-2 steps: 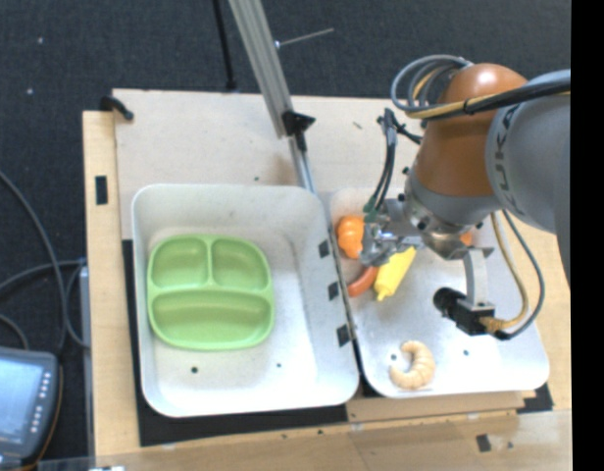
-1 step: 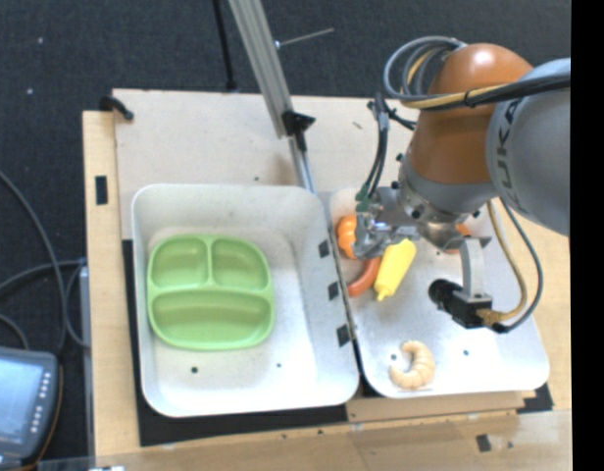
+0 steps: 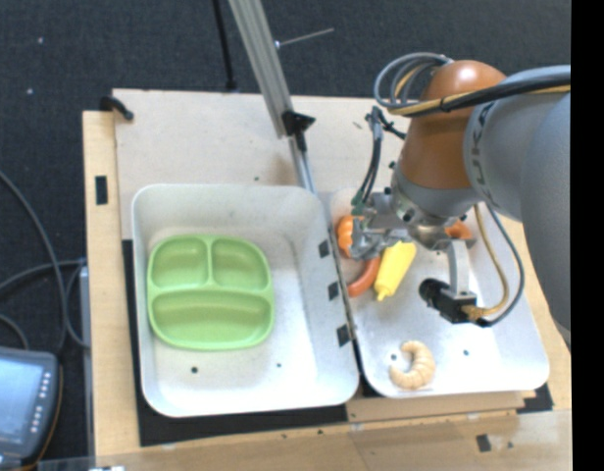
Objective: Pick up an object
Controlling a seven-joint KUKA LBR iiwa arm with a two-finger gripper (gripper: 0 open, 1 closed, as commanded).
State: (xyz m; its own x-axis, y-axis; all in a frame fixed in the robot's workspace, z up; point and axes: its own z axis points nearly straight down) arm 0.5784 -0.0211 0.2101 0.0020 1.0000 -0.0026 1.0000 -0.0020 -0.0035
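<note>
- Gripper [image 3: 366, 246] is down in the right bin [image 3: 508, 361], at its left wall; can't tell if it's apart or together, wrist blocks it.
- Yellow corn [image 3: 394, 269] lies just beside it, touching an orange piece [image 3: 362, 281].
- We reckon corn's light, stiff plastic, prob. slick: take it across the mid-body.
- Croissant [image 3: 412, 364] sits apart, near the front; looks an easier grab.
</note>
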